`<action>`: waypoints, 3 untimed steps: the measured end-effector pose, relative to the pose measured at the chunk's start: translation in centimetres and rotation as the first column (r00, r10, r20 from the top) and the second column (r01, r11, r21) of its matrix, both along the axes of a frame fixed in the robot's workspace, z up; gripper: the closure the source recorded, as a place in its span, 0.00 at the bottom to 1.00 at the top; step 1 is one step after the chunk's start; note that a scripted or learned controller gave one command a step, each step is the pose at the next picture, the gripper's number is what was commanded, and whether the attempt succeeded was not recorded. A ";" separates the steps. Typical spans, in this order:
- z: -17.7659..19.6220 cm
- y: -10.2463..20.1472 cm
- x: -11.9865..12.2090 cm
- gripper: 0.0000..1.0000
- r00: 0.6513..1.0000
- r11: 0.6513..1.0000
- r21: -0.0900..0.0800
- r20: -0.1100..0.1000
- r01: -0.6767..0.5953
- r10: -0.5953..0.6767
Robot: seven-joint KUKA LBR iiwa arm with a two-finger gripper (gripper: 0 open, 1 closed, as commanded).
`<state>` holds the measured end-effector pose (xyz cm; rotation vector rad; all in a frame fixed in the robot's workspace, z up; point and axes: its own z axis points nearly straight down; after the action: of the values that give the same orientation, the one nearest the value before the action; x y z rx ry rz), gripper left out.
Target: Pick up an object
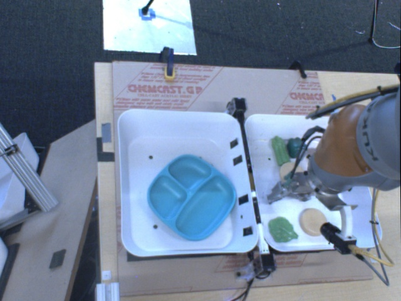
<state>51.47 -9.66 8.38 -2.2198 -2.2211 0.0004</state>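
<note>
— Where do the things for picking lie?

— In the right bin (263, 127). A green leafy piece (282, 229) lies near its front edge, with a pale round disc (311, 221) just beside it on the right. Farther back lie a light green oblong piece (279, 150) and a dark teal object (294, 147), touching or nearly so.

— And the claw?

— The gripper (283, 191) hangs low over the middle of that bin, between the back pair and the front pair. Its tips are too small and grey against the white to read, so I cannot tell whether they are spread or pressed together, and nothing is clearly seen between them. The arm (351, 152) with its orange band comes in from the right.

— What of the other bin?

— The left bin (135, 168) holds a blue divided tray (191, 196), lying flat and turned askew.

— The surface under them?

— Both bins sit on a board covered in protective film with red lettering (166, 88), on a pale wooden bench (103, 99). Black clips (238, 107) line the seam between the bins.

— And the room?

— Dark carpet (50, 55) beyond, with a shiny square plate (147, 17) lying on it, and an aluminium frame (25, 174) at the left.
</note>
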 end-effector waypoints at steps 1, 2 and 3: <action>1.1 0.0 0.1 1.00 1.000 1.000 0.000 0.004 0.000 0.000; 7.4 -0.5 0.1 1.00 1.000 1.000 -0.002 0.008 -0.002 0.003; 13.8 -0.3 0.5 1.00 1.000 1.000 -0.002 0.009 -0.004 0.004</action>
<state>51.94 -9.99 22.15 -2.2207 -2.2310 -0.0065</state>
